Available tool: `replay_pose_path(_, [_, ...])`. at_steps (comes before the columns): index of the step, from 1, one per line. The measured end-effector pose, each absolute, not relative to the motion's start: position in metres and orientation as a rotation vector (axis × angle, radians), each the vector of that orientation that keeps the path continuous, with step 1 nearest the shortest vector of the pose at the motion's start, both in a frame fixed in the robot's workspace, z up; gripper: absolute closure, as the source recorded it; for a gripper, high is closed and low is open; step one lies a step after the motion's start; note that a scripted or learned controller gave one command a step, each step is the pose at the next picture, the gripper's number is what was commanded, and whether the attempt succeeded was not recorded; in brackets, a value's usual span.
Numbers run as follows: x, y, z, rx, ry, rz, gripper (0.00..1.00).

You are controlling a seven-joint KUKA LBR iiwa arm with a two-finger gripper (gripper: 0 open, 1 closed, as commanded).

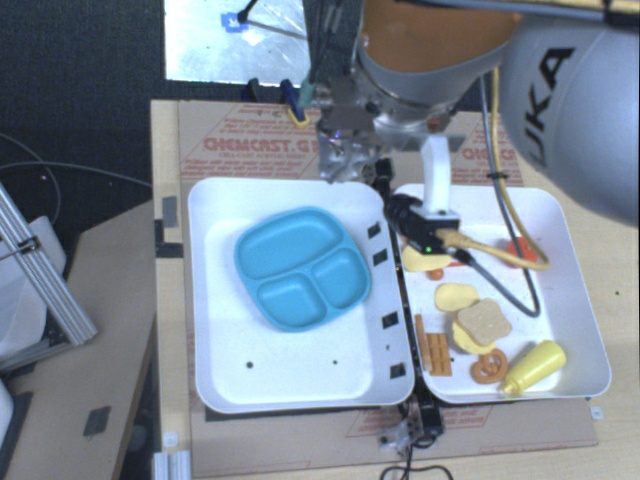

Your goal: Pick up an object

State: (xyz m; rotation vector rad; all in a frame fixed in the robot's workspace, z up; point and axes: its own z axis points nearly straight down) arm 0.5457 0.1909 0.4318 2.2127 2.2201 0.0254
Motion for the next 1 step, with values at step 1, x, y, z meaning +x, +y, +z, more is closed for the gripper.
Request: replay_pose_path(1, [0.6034,0.1073,0.4044,2.227,2.210,0.000,1.00])
